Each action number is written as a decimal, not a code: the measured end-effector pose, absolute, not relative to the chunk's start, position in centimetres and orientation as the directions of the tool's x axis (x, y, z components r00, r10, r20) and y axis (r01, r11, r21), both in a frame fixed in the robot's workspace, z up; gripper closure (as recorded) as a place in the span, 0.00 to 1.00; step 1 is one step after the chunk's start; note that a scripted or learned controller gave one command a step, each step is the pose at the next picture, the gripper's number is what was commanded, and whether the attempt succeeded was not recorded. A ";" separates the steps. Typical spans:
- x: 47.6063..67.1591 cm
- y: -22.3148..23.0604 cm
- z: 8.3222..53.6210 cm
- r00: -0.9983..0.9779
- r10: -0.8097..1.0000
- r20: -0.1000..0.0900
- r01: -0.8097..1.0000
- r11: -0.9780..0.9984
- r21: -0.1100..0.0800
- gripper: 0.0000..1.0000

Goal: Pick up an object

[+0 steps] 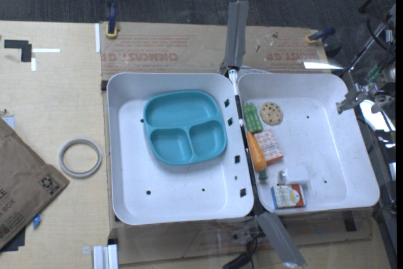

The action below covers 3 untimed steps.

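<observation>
Well, the wooden bench (50,104) is the biggest thing here, and two white bins sit side by side on it. The left bin (126,198) holds a blue plate (186,129) with three parts, lying flat near the middle. The right bin (327,148) has all its small things along its left wall. A brown cardboard box (25,186) lies on the bench at the near left, well apart from the bins. The gripper (362,97) is at the far right, above the far right corner of the right bin. It is well apart from the small things, nothing shows in it, and I cannot tell if it is open or closed. A grey tape ring (80,157) lies on the bench just left of the left bin. In the right bin, an orange carrot (256,153) lies against the left wall, touching a pink and white packet (271,147). A green veggie (252,116) lies farther back, with a round cookie (271,113) just beside it. A little carton (288,196) lies at the near side.
</observation>
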<state>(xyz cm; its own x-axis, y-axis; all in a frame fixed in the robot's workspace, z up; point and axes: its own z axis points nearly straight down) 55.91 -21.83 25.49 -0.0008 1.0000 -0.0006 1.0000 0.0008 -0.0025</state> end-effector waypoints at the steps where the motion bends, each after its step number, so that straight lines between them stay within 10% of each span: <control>1: 55.6 -21.5 9.5 -0.051 0.999 0.010 0.999 0.051 -0.002 0.00; 2: 54.5 -22.2 14.0 -0.391 0.920 -0.001 0.920 0.391 0.001 0.00; 3: 51.0 -14.1 9.2 -0.385 0.923 -0.002 0.923 0.385 0.004 0.00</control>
